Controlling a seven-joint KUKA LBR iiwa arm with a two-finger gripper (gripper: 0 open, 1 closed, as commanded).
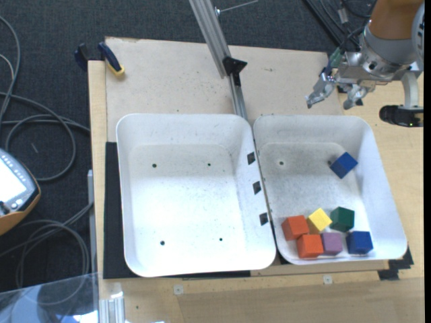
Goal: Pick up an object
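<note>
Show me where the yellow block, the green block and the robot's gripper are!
yellow block [320, 219], camera view, on its top face.
green block [343, 218], camera view, on its top face.
gripper [335, 99], camera view, midway between its two fingertips, above the bench beyond the right bin.

Bench [168, 73] bears left bin [128, 147], right bin [377, 153], side by side.

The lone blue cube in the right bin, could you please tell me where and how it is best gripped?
Grip the blue cube across two opposite flat side faces, coming straight down from above. It sits alone on the right bin's floor with free space all round, away from the cluster of blocks. It lies turned relative to the bin walls, so I would rotate the tool to match its faces.
</note>
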